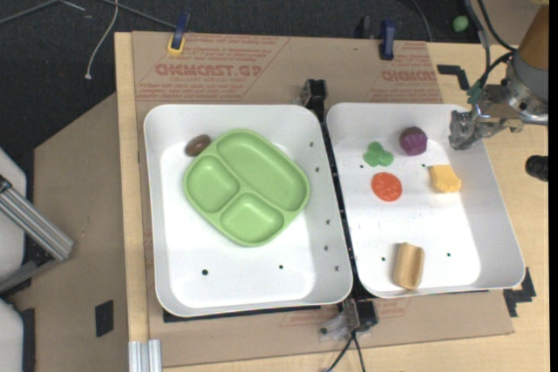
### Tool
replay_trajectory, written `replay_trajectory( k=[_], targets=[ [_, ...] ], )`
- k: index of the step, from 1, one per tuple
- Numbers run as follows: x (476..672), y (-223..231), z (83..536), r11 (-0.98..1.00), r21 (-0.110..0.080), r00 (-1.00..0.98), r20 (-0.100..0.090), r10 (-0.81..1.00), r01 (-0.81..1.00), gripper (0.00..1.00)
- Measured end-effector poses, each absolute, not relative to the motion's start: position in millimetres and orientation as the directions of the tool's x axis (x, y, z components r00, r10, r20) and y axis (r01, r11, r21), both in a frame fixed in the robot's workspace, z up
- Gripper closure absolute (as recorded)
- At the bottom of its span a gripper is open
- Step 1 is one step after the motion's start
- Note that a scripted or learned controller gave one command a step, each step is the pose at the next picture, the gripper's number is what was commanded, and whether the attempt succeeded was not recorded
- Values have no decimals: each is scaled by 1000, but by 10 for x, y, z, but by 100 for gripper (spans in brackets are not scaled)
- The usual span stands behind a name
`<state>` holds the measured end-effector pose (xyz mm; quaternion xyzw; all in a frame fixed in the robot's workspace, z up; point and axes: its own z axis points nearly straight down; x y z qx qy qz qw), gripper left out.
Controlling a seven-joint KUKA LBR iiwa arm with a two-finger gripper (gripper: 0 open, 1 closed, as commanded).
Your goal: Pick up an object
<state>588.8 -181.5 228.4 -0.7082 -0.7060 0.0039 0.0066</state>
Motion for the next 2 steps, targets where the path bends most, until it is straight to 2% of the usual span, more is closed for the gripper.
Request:
replay_trajectory(
  k=[1,2],
  targets=[
    [5916,-1809,2365,0,-1,0,1,1000,1000,0],
    [5887,-1825,1940,0,-6,0,2,1000,1000,0]
  ],
)
